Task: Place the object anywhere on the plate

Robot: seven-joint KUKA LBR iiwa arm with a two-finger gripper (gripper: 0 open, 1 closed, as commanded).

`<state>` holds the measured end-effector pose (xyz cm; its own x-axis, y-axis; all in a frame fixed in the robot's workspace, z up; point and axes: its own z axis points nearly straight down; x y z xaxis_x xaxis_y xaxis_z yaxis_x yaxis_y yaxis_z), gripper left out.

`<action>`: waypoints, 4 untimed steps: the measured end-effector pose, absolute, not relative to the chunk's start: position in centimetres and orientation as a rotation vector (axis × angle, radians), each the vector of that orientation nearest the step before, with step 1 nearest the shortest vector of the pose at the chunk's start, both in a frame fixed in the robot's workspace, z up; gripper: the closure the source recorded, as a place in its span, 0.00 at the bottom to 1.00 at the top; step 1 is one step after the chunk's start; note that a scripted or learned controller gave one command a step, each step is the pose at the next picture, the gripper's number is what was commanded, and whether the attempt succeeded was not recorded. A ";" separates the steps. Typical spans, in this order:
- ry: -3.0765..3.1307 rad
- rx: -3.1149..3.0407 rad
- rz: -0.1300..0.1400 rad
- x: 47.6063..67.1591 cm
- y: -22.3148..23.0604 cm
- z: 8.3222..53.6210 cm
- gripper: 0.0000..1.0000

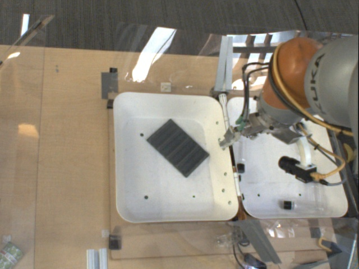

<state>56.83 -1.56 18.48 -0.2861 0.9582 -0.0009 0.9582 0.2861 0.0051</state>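
Lying near the right bin's (336, 206) front wall, well apart from the plate (178, 147), the small black object (287, 205) is judged light, rigid and easily nudged; its opposite sides should be pinched. Whether the gripper (227, 141) is open cannot be told.

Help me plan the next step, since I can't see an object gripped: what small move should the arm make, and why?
Probably lower toward the small dark object in the right bin. The gripper sits at the divider between bins, and the dark plate in the left bin bears nothing yet.
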 end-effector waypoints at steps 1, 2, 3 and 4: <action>2.515 1.868 0.012 57.1 -1.5 19.6 1.00; 2.594 1.766 0.009 55.8 10.1 18.6 1.00; 2.592 1.767 0.008 55.8 10.1 18.6 0.00; 2.592 1.761 0.016 56.0 10.2 19.7 1.00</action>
<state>56.02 10.19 19.70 -0.3684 0.9296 -0.0006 0.9296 0.3684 0.0129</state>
